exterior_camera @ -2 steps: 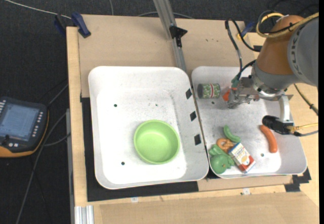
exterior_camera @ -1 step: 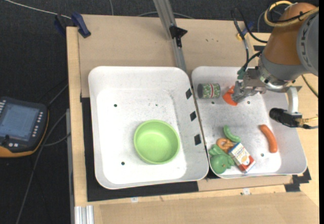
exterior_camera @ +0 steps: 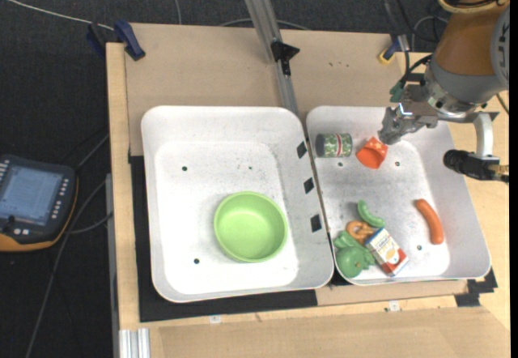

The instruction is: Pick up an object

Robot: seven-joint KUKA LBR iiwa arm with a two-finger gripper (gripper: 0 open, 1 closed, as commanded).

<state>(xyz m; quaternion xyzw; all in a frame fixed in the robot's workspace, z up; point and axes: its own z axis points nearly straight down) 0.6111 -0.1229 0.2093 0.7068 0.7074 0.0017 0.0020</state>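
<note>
Orange cup [exterior_camera: 371,155], likely light, rigid and best pinched across its rim, lay tipped in the right bin's [exterior_camera: 453,223] far part, touching the gripper [exterior_camera: 391,134], whose finger state could not be told.

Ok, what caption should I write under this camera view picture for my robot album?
Robot gripper hovering by a small orange cup in the right white bin, a round green bowl in the left white bin.
</note>
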